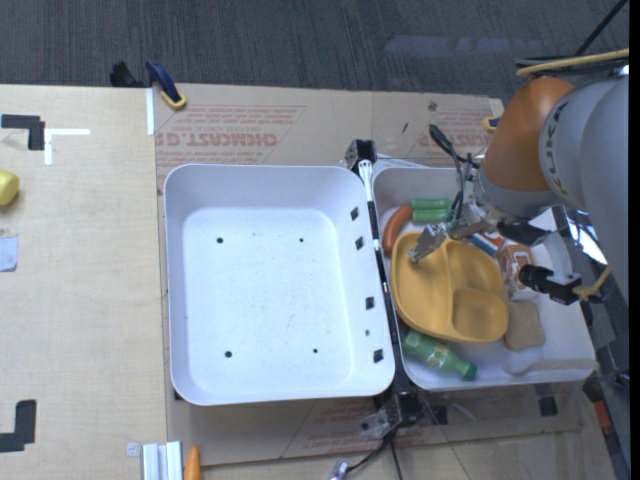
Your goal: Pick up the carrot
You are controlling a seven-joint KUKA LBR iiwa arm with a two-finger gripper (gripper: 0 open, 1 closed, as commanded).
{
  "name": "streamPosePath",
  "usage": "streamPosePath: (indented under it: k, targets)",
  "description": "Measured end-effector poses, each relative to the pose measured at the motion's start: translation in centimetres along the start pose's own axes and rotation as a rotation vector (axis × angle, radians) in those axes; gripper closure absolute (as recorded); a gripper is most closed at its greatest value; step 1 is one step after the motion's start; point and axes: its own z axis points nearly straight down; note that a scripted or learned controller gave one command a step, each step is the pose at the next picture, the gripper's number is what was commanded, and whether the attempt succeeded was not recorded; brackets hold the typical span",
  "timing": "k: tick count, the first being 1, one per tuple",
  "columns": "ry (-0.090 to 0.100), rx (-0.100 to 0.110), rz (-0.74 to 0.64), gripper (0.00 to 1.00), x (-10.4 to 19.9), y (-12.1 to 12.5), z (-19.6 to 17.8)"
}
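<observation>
The carrot (pixel 395 227) is a short orange-red piece lying against the left wall of the right bin (pixel 560 363), partly tucked behind the rim of a yellow dish (pixel 455 293). My gripper (pixel 430 242) hangs low over the upper left corner of that dish, just right of the carrot and slightly nearer the camera. I see nothing held in it. The grey arm with its orange band (pixel 520 148) comes in from the right and hides the bin's back right corner.
In the right bin, a green item (pixel 431 209) lies behind the carrot. At the front are a green bottle (pixel 440 356), a beige lump (pixel 525 328) and an orange-white packet (pixel 514 268). The left bin (pixel 180 268) adjoins it.
</observation>
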Motion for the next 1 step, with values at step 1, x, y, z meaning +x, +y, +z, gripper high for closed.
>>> streamPosePath:
  k: [1]
  targets:
    - [-0.010, 0.002, -0.004, 1.00, -0.40, -0.06, -1.05]
